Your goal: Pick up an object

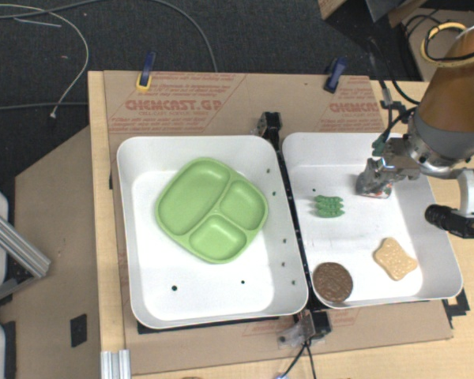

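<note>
Counter (pixel 110 212) of brown board carries two white bins side by side. Furthest left, the left bin (pixel 134 235) holds a green divided plate (pixel 212 209), lying flat and turned at an angle. It looks like stiff, light plastic, but it is wide and low, so a two-finger hand would have to pinch its raised rim or one of the ridges between compartments; I judge it a poor first choice.

Moving right, the right bin (pixel 434 283) holds three small things, well apart from each other. A small green toy (pixel 329 206) lies near the middle of the bin floor; it seems light and knobbly, probably soft or rubbery, and narrow enough to pinch across its short side. A round brown disc (pixel 332 282) sits in the near left corner, touching or almost touching the bin wall, which would crowd one finger. A tan cracker-like piece (pixel 396 258) lies towards the near right, flat and likely light; gripping across its narrower width looks easiest.

Rightmost, the hand (pixel 374 181) is low over the far part of the right bin, just beside the green toy. Whether it is open or closed I cannot tell, and nothing is visibly in it.
</note>
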